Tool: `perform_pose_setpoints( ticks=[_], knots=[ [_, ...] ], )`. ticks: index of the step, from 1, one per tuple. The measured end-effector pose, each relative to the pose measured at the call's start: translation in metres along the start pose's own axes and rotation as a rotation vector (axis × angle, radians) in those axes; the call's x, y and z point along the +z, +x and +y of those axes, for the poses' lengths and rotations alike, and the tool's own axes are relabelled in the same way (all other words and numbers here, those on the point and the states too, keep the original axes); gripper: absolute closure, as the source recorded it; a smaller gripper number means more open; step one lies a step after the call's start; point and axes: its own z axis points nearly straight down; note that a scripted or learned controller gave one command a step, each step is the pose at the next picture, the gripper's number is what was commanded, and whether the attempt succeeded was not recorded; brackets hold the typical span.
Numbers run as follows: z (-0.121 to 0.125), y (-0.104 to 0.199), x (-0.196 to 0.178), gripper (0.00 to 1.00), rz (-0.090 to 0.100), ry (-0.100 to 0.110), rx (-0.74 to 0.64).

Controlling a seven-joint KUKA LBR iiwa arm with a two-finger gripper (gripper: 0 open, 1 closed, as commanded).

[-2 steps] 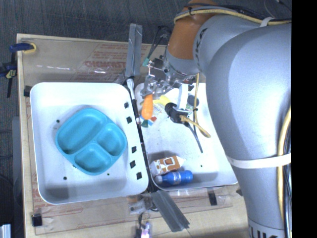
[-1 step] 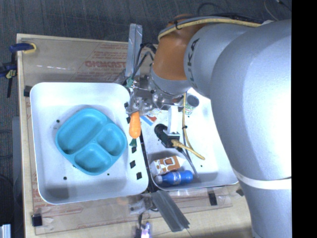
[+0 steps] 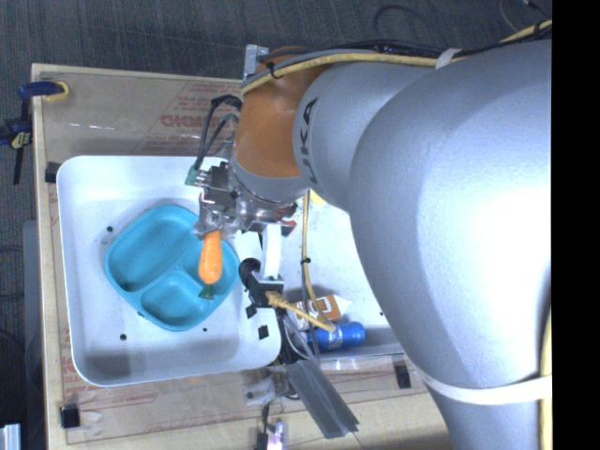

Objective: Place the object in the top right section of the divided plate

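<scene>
Arm: one grey KUKA arm with an orange band above the wrist, filling the right and centre of the frame and reaching toward the left bin.

Pincer: the two-finger gripper hangs over the right edge of the plate, just left of frame centre. Its fingers look drawn narrow on the top end of the carrot, which hangs straight below them; I judge it held, though the fingertips themselves are hard to make out.

Task's thing: a small orange carrot-shaped toy with a dark green tip at its lower end, upright, over the right side of the plate near the ridge between two sections.

Plate: one light-blue plastic divided plate, lying in the left white shallow bin, left of centre. Its sections look bare; I count a large one on the upper left and smaller ones below and to the right.

Progress: the pick appears done and the carrot is carried to the plate. Left to do, as I judge it: settle over the top right section, lower, and let go. Whether the carrot touches the plate now I cannot tell.

Count: two white bins, one plate, one carrot, one arm.

Other things: in the right white bin, mostly hidden by the arm, one blue cylindrical object and one small brown-and-white item, lower centre of the frame.
</scene>
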Motion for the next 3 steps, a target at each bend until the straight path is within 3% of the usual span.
perform_pose_setpoints(
  ticks=[1, 2, 3],
  knots=[
    [-0.006, 0.076, -0.07, 1.0, 0.001, -0.003, 0.04],
    [0.024, 0.047, -0.082, 1.0, 0.002, -0.002, 0.451],
    [-0.003, 0.045, -0.028, 1.0, 0.001, 0.001, 0.671]
  ],
)
